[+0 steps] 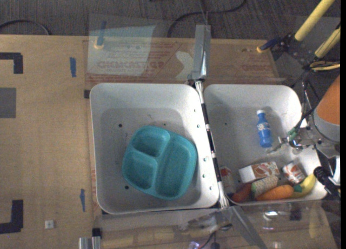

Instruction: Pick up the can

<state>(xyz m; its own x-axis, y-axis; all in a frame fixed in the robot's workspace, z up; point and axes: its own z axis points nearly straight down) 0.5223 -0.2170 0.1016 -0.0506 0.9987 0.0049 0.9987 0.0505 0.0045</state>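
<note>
Bench (43, 150): tan board, marked with black and blue tape | left bin (102, 113) and right bin (238, 102) set touching side by side | clear sheet (127, 51) laid behind left bin

The two bins (146, 99) look like smooth white matt plastic. The teal divided plate (159, 161) left of the gripper (294, 144) is glossy plastic. The blue bottle (263, 128) beside it looks plastic. The bench (43, 150) is matt, wood-like board.

The arm (331, 114) hangs at the view's right edge.
</note>
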